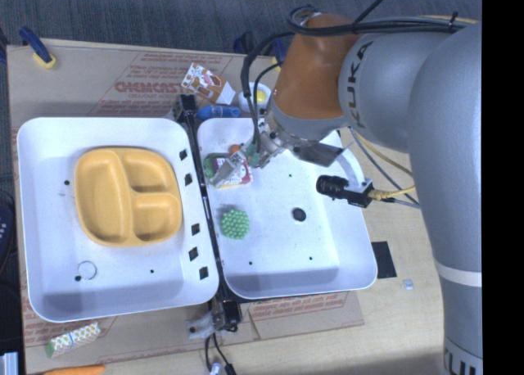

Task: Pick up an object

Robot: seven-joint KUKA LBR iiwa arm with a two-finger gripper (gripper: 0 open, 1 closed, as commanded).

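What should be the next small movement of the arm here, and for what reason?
Probably a short straight descent onto the small multicoloured item in the right bin. The gripper sits at the upper left of that bin, right beside this item, while the green ball lies further toward the bin's front. Nothing is visibly between the fingers, so no lift yet.

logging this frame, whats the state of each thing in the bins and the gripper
yellow tray: lying flat in the left bin, right way up
green ball: resting loose on the right bin floor
small packet: lying at the right bin's left side, below the gripper
gripper: down in the right bin, just over the packet
black disc: lying flat on the right bin floor
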